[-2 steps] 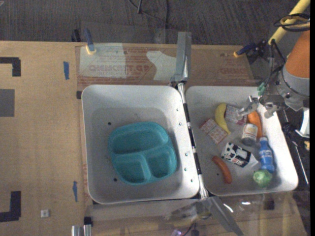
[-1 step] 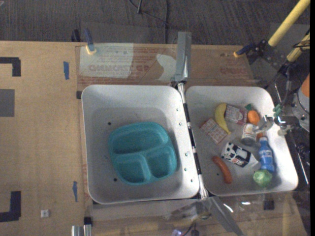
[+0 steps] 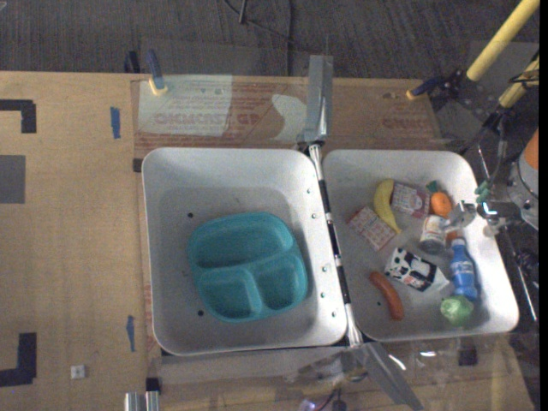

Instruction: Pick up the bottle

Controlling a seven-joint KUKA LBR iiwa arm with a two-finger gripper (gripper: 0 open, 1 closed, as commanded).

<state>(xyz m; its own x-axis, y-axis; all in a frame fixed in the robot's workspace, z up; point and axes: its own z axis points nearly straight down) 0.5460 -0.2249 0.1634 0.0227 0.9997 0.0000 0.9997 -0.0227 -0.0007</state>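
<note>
The blue bottle [image 3: 463, 271] lies in the right bin [image 3: 368, 165], squeezed between a can [image 3: 433, 229] and a green ball [image 3: 456, 310] — a grab could bump them. I cannot tell how the gripper [image 3: 479, 208] is set.

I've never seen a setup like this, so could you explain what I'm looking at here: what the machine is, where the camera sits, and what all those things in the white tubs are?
One camera looks down at a slant on a bench with two shallow white bins. The left bin holds a teal divided tray. The right bin holds toy groceries: a banana, an orange fruit, a sausage, a green ball, small cartons, and the blue bottle it should pick up. The machine is a robot arm reaching in from the right; its gripper sits at the bin's right edge, above the bottle in the picture. Nothing shows between its fingers.
</note>
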